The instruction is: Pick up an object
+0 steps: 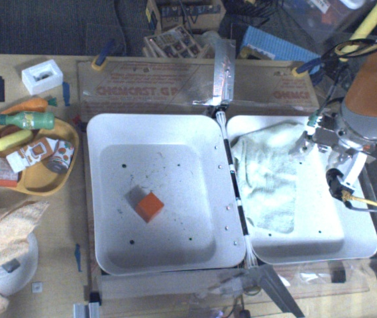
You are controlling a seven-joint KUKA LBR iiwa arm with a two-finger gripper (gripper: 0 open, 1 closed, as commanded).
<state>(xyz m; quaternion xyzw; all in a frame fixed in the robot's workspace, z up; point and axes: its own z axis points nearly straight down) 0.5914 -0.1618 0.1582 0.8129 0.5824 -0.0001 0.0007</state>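
Orange block (151,207) mid left bin (108,138), walls well apart; end effector (314,141) over right bin's towel (268,177), can't tell grip state.

Orange block (150,207) lies tilted, mid left bin (108,138).

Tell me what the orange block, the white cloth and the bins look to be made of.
Block: probably painted wood or plastic; flat matte faces, sharp edges. Cloth: soft terry-like fabric, rumpled and fuzzy. Bins: likely moulded plastic; smooth white, rounded corners, slight sheen, the left one scuffed.
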